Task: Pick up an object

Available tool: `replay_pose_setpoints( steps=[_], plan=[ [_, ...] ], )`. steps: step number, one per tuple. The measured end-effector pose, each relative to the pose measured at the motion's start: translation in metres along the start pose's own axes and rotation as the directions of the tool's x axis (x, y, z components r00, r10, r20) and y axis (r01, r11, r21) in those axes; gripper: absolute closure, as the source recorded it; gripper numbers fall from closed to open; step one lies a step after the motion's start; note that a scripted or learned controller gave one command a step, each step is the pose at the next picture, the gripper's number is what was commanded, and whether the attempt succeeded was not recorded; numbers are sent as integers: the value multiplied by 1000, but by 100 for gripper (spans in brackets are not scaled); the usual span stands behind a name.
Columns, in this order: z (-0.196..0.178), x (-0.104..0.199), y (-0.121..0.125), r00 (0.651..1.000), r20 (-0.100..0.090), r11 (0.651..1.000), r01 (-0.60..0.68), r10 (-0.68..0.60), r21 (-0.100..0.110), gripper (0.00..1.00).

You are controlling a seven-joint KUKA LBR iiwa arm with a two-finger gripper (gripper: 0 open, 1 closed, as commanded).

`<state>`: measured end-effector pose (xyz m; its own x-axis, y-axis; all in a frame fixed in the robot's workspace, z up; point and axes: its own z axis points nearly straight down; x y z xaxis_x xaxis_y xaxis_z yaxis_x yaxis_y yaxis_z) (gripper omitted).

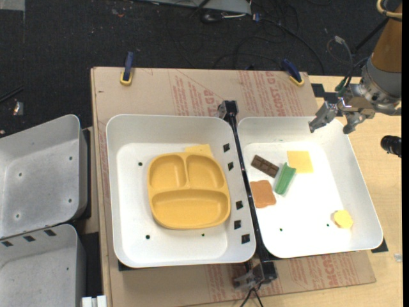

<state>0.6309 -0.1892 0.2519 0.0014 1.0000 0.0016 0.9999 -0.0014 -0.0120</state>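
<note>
Pincer [337,118]: you see its fingers apart, gripping nothing, above the right bin [364,190] far rim.
Green block [285,179]: down-left of your pincer, long axis slanting toward it.

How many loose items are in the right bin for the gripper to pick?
5: brown block, yellow square, green block and orange piece clustered near the divider; small yellow piece alone toward the near right corner. None looks hidden.

Faint red printed lettering on the cardboard sheet [192,88] under the bins, repeated at angles, too blurred to read for certain
</note>
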Motion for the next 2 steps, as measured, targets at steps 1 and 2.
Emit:
replay_pose_setpoints(
  steps=[1, 2],
  plan=[
    [-8, 1, 2, 1000, 2, 1000, 3, -3, -12, 0],
    [53, 9, 4, 1000, 1, 1000, 4, -4, -7, 0]
  ],
)
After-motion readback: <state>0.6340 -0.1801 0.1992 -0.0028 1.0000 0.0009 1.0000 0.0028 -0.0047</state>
